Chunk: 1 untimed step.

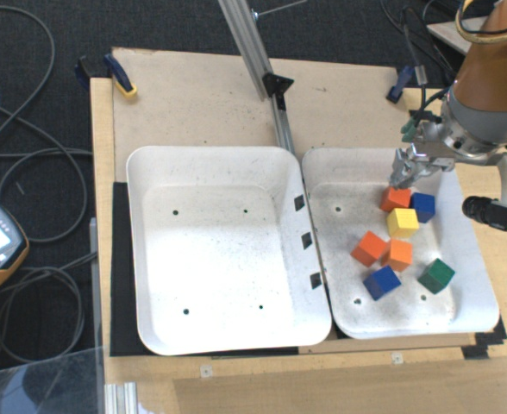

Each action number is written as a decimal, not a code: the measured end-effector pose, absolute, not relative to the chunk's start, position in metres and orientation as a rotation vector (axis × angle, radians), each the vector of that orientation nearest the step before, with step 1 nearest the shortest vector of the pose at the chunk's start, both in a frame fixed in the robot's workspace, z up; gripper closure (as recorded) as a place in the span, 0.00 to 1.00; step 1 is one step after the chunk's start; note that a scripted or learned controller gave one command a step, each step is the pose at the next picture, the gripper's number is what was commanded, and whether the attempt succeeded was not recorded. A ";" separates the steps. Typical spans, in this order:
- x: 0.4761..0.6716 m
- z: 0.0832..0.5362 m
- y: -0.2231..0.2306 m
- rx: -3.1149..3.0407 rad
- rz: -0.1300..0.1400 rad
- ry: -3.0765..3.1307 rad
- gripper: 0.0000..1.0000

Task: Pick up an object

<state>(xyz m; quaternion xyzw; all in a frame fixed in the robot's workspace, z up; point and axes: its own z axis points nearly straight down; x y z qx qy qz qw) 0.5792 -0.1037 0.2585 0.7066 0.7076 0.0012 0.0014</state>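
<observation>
Seven small blocks were seen in the right bin (460, 313), all of them cube-like, so that no long axis could be made out. An orange block (397, 199) lay highest in the view, with a blue block (423, 205) touching it on the right and a yellow block (402, 222) just below the two. Lower down, a second orange block (371, 248) was turned corner-on, like a diamond, and a third orange block (400, 254) sat just beside it. A second blue block (381, 282) lay below these, slightly turned, and a green block (436, 275) was set apart toward the bin's right side, also rotated. The hand (403, 176) was seen pointing down just above the topmost orange block, at or very near its upper edge; whether contact was made could not be told, and how far the hand was opened could not be told either. Nothing was seen held in it. The left bin (141, 166) stood beside the right one on the tabletop (193, 93).
</observation>
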 end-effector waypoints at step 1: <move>0.553 0.261 -0.052 2.218 0.001 2.230 1.00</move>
